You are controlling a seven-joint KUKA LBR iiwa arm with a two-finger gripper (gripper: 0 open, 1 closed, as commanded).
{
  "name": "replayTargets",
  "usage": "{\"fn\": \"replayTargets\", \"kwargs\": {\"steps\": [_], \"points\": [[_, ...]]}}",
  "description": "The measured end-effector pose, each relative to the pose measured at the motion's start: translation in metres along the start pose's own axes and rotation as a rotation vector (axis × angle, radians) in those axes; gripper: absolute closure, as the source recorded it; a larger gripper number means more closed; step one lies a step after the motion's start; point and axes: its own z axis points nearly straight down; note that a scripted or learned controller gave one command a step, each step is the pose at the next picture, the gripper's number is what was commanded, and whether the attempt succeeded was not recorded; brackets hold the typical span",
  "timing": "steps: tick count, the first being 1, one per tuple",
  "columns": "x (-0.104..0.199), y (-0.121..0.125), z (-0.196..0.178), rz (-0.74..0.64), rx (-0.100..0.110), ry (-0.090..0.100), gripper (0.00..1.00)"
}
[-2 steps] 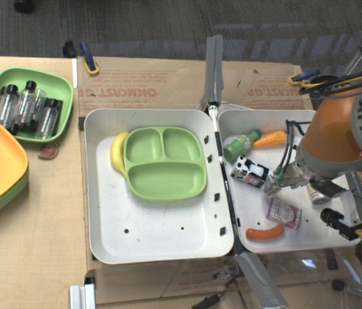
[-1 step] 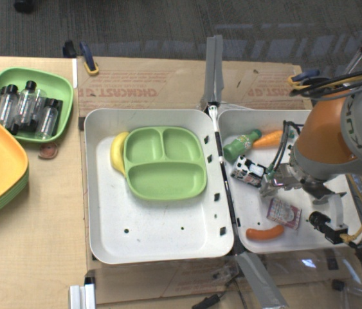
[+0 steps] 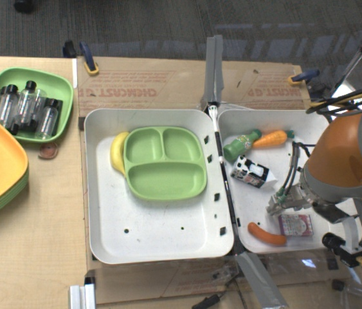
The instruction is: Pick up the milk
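Camera view shows you the milk (image 3: 251, 172) lying near the right bin's (image 3: 309, 119) left wall; the gripper (image 3: 285, 201) hovers nearby, and you cannot tell its fingers' state.

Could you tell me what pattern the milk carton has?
Black-and-white cow patches on the milk carton, camera view.

Arm (image 3: 344, 163): rounded body with a broad orange band, grey casing above and below it. Thin dark cables (image 3: 291, 166) ran alongside. Gripper (image 3: 283, 201): grey metal, small fittings.
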Motion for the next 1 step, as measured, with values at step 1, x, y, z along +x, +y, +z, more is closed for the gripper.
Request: {"fn": "replayTargets", "kwargs": {"steps": [1], "points": [[-0.0114, 0.0344, -0.1153, -0.044, -0.002, -0.003, 1.0]]}}
